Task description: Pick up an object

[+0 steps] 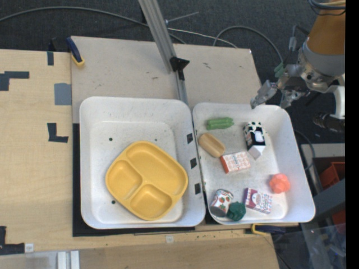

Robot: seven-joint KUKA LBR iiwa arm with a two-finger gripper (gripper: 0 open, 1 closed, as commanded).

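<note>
My gripper [275,96] hangs above the far right corner of the right bin [297,167], open, with nothing between its fingers. Below it in that bin lie a green pickle-shaped piece [219,123], a black-and-white cow-print carton [254,138], a tan bread roll [211,144], a red-and-white box [235,162], an orange lump [279,183], a purple-and-white carton [258,200], a round red-and-white can [221,201] and a dark green piece [236,210]. The cow-print carton is the nearest to the fingers.
The left bin [92,150] holds a yellow divided plate [147,179]. A slanted metal pole [160,32] rises behind the bins. Cables run over the dark floor at the back. A blue-and-yellow clamp [74,51] sits at the bench's far left corner.
</note>
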